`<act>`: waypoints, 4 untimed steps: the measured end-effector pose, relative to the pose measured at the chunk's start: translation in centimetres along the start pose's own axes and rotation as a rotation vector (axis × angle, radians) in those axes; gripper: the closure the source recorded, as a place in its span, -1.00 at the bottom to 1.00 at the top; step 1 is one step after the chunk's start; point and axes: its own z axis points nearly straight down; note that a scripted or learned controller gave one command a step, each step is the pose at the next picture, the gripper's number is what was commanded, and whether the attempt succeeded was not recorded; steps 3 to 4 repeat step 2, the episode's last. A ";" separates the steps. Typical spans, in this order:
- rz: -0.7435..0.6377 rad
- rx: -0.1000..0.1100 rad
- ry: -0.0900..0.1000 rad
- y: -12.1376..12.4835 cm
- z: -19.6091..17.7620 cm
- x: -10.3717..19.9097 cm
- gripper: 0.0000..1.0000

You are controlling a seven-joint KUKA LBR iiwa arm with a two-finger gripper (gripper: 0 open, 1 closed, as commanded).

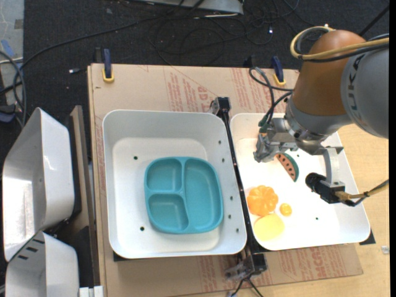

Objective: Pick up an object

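The two-finger gripper (265, 151) was positioned over the upper left part of the right-hand shallow white bin (356, 228), below the grey arm with the orange band (331, 73) that entered from the right. Whether the gripper was open or closed could not be determined from this view, and no object was visible in its grasp.

Just right of the gripper lay a curved watermelon-slice toy with red flesh and a green rind (288, 166). A black cylindrical fitting with a cable attached (322, 187) sat further right, above the bin floor.

Toward the front of the same bin lay three more objects. An orange pumpkin-shaped toy (262, 200) rested near the left wall. A small round yellow piece (285, 210) lay just beside it on the right. A pale yellow flat disc (269, 228) lay directly in front of the pumpkin-shaped toy, close to the front wall.

The left-hand shallow white bin (124, 166) contained a teal plastic plate with three compartments (184, 195), lying flat near its centre, well apart from the gripper.
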 end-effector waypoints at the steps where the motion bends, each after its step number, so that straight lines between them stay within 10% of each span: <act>1: 0.001 0.002 0.000 0.7 1.1 5.7 1.00; 2: 0.000 -0.002 0.001 1.8 -0.2 10.7 1.00; 4: 0.000 -0.002 0.001 1.8 -0.2 10.7 1.00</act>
